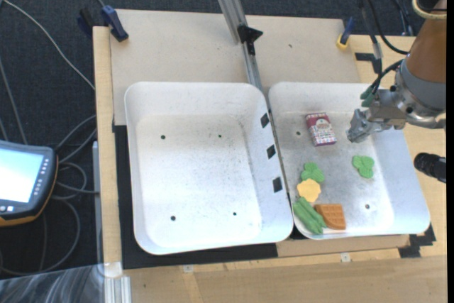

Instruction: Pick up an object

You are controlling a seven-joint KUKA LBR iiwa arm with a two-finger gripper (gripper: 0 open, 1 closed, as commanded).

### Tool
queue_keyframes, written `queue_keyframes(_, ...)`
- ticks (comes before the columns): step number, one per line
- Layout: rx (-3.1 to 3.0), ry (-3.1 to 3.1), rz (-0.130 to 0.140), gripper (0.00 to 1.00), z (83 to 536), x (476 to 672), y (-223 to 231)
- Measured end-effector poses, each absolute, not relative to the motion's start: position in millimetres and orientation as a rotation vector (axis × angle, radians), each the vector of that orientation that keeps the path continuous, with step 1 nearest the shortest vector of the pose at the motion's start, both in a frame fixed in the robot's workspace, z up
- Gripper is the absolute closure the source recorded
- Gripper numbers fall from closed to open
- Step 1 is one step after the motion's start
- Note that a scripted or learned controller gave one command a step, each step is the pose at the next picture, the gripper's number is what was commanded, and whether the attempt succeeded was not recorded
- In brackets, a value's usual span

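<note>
Pincer [357, 130] work here looks like an approach, not a grab: the grey tip hangs low in the right bin [397, 220], reaching in from the right on the grey arm [425, 60] with its orange band, and nothing can be seen between its fingers; whether they are spread or pressed together cannot be told from this slanted view. Just beside it on the left lies a small red and white box [321, 129], flat on the bin floor and apart from the tip, which makes it the likeliest thing to pick. A green leafy piece [364, 166] sits below the tip, also apart from it. Farther out, toward the bin's front left corner, a second green leafy piece [311, 172], a yellow piece [309, 189], a long green piece [308, 214] and an orange waffle-like piece [331, 216] crowd together, touching or nearly so, probably harder to take singly. The left bin [142, 174] stands alongside on the desk [177, 46], perhaps as a drop place.
</note>
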State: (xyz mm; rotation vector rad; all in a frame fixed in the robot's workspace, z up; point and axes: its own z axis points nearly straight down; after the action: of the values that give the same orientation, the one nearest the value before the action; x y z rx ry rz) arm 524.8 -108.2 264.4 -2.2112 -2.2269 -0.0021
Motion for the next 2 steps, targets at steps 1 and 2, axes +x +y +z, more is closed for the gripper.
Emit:
queue_keyframes(1, -2.210, -2.225, 0.000, 1.00, 249, 537.6, -55)
queue_keyframes(2, -2.213, -2.230, -0.005, 1.00, 256, 552.1, -1)
